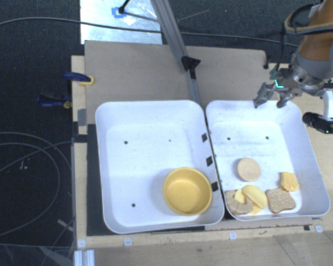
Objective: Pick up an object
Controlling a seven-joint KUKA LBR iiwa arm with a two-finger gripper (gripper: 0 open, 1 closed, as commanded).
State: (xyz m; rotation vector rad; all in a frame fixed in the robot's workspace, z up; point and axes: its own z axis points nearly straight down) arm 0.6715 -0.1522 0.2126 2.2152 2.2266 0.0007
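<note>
My gripper (272, 100) hangs open above the far rim of the right bin (299, 127), with nothing between its two dark fingers. Well below it in that bin lie a round tan disc (248, 169), a yellow wedge-shaped piece (289, 181), a brown toast-like slice (280, 200), a pale yellow curved piece (254, 195) and a brownish piece (239, 204), clustered along the near side. A yellow bowl (187, 190) sits upright in the near right corner of the left bin (127, 121).
A grey pole (175, 32) slants from the top centre down to the gap between the bins. Blue and yellow clamps (77, 78) grip the bench's left edge. Cables lie across the dark floor at left.
</note>
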